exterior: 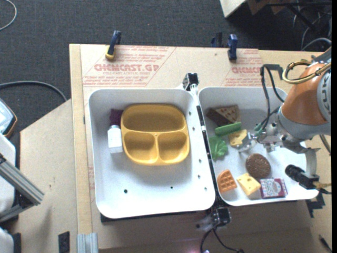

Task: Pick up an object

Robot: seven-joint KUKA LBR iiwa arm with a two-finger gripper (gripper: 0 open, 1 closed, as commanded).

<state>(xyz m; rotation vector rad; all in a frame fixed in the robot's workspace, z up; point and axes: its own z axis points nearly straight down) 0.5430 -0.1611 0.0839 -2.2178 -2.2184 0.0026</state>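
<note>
Dark carpet floor | cardboard-topped bench [158, 62] w/ clamps | 2 white bins | hand [251, 141] over right bin [295, 194], grip state unclear

On the counter [131, 62] two bins sit side by side: the left bin [100, 183] holds a divided tray [155, 133] with a small bottle [114, 137] at its left, while the right bin [210, 96] holds a waffle [227, 181], a cheese wedge [248, 184], a round patty [258, 165] and a packet [273, 187].

Bench [158, 62] bears two white bins [100, 157]
</note>
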